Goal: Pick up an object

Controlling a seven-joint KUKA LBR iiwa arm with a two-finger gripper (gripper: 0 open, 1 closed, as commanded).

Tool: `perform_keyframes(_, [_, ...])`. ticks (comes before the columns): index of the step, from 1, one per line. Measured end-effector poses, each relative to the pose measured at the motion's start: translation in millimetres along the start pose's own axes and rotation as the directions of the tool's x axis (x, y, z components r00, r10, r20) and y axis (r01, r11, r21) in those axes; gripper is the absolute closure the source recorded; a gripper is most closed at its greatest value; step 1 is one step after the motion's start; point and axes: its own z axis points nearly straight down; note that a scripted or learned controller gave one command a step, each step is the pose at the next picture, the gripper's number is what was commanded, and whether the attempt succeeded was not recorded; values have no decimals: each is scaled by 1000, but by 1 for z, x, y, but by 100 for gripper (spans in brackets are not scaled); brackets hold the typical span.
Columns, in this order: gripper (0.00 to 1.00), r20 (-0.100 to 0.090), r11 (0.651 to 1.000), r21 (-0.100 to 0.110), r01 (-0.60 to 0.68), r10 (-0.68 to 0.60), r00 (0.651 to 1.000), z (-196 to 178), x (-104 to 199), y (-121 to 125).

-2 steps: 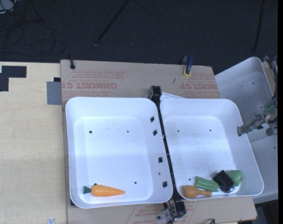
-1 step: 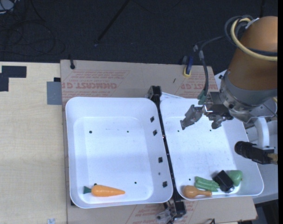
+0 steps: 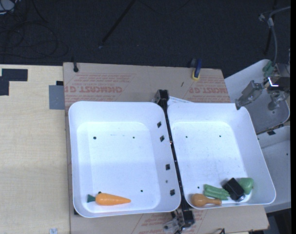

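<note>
Left bin (image 3: 79, 130): toy carrot (image 3: 112, 199) lies by its near wall, long axis across, tip pointing right. Judged light, rigid, smooth; grip across the thick middle. Right bin (image 3: 255, 145): pear-like toy (image 3: 204, 200), green pieces (image 3: 216, 191), black block (image 3: 234, 188) clustered, touching. End effector (image 3: 245, 99): state indeterminable.

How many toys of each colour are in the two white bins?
Orange: 2, the carrot in the left bin and a paler orange piece in the right bin
Green: 2, a long green piece and a rounder green piece
Black: 1, a black block
Total: 5
</note>
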Motion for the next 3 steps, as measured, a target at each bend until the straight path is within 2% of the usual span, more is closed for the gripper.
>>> perform_keyframes(1, [100, -4, 1000, 13, 6, -6, 1000, -4, 4, -1])
perform_keyframes(2, [100, -6, 1000, 21, 9, -9, 1000, 94, 29, 26])
perform_keyframes(3, [100, -5, 1000, 13, 9, -9, 1000, 124, 56, 76])
